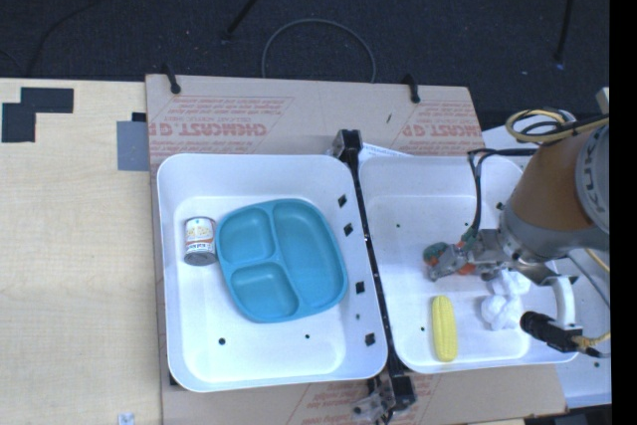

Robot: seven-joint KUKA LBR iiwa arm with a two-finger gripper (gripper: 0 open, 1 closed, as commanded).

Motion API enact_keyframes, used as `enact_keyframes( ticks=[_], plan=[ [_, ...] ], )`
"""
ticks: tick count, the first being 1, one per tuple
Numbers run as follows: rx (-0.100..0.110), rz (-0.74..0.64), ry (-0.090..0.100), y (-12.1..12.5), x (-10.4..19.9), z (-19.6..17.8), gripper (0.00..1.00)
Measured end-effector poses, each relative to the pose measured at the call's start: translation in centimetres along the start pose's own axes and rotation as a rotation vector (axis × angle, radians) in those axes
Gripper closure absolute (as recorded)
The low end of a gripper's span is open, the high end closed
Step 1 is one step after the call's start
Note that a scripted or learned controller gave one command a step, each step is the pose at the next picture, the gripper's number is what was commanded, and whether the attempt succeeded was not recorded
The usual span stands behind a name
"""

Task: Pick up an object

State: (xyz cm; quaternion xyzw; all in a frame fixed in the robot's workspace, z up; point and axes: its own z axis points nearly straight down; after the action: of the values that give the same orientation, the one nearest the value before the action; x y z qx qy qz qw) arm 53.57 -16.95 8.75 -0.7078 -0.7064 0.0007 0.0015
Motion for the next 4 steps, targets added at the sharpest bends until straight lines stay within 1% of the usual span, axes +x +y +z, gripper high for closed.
enact_keyframes(
  ticks=[1, 2, 3, 4],
  plan=[
    [0.000, 0.005, 0.001, 0.0, -0.1, -1.1, 1.00],
    [-0.003, -0.003, -0.001, 1.0, -0.4, -6.0, 1.00],
    [-0.006, -0.003, -0.002, 1.1, -0.5, -11.3, 1.00],
    [0.000, -0.005, 0.001, -0.4, 3.8, -12.1, 1.00]
  ],
)
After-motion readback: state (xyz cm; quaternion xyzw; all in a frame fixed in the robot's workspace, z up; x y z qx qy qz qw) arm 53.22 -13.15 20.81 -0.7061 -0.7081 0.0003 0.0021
